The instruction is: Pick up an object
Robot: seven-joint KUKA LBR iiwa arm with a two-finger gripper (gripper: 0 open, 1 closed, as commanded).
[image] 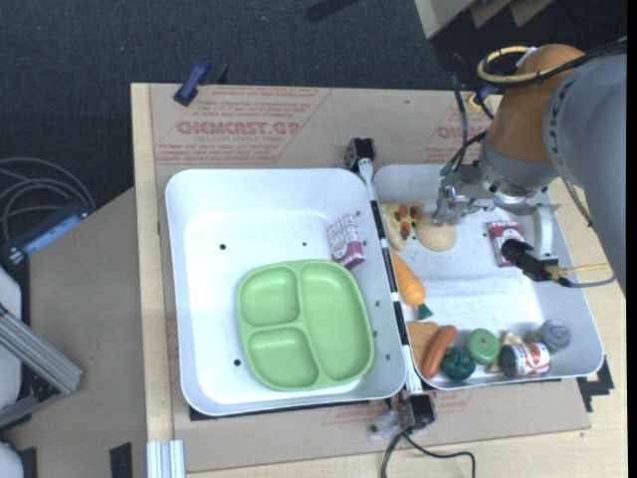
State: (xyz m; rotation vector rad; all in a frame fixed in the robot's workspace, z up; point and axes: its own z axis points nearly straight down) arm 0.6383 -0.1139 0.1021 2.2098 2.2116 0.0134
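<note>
My gripper [445, 207] hangs low in the right bin [587, 342], just above a tan bun [436, 235], placed for a pick. I cannot tell its state. A carrot [406, 281] lies near the divider.

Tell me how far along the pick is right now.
Done: the gripper is down in the right bin, right over the tan bun-like item. In hand: nothing visibly lifted; the item sits on the bin floor. Left: securing it and raising it.
</note>
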